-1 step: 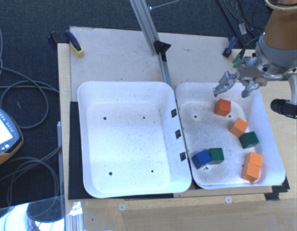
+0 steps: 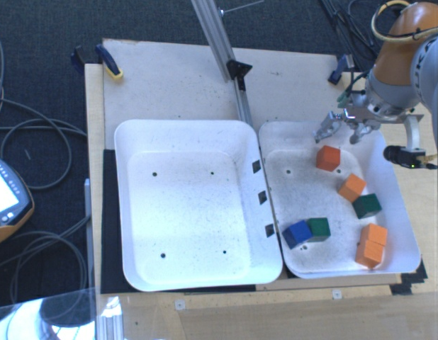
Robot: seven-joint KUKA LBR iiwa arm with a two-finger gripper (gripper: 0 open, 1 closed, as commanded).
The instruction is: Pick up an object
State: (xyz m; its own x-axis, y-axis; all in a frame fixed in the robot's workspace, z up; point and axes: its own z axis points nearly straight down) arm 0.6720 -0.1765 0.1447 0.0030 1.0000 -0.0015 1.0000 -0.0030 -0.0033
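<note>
Six blocks [image 2: 328, 158] in right bin [image 2: 397, 190], open-fingered, seemingly empty tool [image 2: 342, 128] above its far rim.

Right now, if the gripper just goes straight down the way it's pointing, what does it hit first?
Most likely the red-orange block, which sits just below the gripper near the top of the right bin. Depth is unclear, so it could land on bin floor beside it.

Arm [image 2: 410, 44]: grey casing, broad orange band above wrist, pale cable looped on top. Gripper [image 2: 344, 127]: two slim grey metal fingers.
</note>
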